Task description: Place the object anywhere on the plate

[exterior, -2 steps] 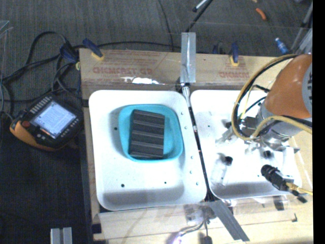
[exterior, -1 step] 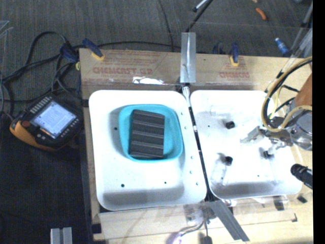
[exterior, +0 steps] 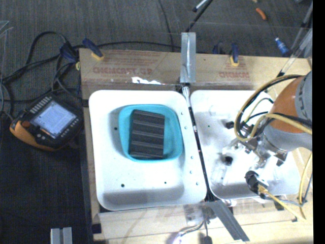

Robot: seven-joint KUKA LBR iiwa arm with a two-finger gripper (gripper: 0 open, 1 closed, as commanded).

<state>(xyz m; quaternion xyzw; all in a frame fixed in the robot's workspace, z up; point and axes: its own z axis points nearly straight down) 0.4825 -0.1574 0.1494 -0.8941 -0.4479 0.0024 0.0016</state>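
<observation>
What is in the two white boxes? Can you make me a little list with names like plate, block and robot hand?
left bin: holds the plate
plate: blue, squarish, in the upper half of the left bin
block: dark, ridged, lying flat on the plate
right bin: the arm is over it
arm: grey with an orange band, reaching in from the right
gripper: low over the right bin, away from the plate
task state: block already on the plate
</observation>
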